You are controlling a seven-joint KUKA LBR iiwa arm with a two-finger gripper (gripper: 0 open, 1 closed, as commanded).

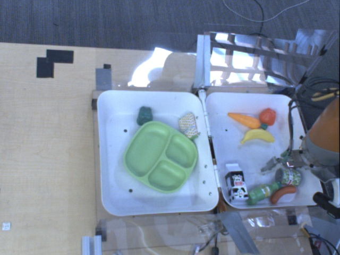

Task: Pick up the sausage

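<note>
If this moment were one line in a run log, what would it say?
tool: low in right bin, by can | sausage: lying at front edge, beside green bottle | not gripped

**Arm low over the right bin, near the sausage**

Two white bins sit side by side on the pale wood bench. The left bin [106,158] holds a green divided plate [161,156], a dark green block [144,115] just beyond it, and a small patterned cloth piece [188,124] touching the plate's far right edge. The right bin [223,142] holds a carrot [244,120] beside a red tomato [268,116], a banana [257,136] just below them, a small black-and-white carton [236,185], a green bottle [262,192], and the reddish-brown sausage [283,193] at the bottle's right end. The gripper [284,168] hangs just above the sausage, with a small can [290,177] right beneath it.
</note>
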